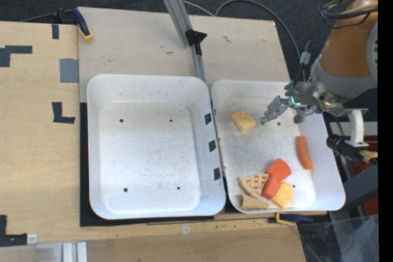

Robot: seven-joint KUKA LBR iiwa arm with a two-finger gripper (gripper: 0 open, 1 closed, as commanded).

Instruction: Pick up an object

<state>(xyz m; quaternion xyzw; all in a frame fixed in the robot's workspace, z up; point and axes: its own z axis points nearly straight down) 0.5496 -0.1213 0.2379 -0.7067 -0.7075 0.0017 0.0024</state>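
Risk sits mostly in the gap between the gripper [273, 111] and the nearest piece, a pale yellow block [243, 121] lying alone in the upper left part of the right bin [334, 196]. The gripper hangs just to the right of that block and apart from it, with nothing between its fingers; at this slant and size I cannot tell whether the fingers are spread or pressed together. If it comes down where it hangs, it would likely land on bare bin floor beside the block, or clip the block's near edge and push it toward the bin's left wall rather than catch it. The block looks small and smooth, so a slightly off-centre close could squeeze it out sideways. The other pieces offer worse odds: at the front of the same bin an orange wedge [277, 176], a waffle-patterned piece [253, 183], a small yellow cube [283, 195] and a tan roll [252, 202] lie touching in a heap, where a grasp could catch two or none. An orange sausage shape [303, 152] lies by itself near the right wall, close enough that a finger might strike the rim. Counted: two white bins, six loose pieces, all in the right one, and one arm. The left bin [98, 132] carries no pieces.
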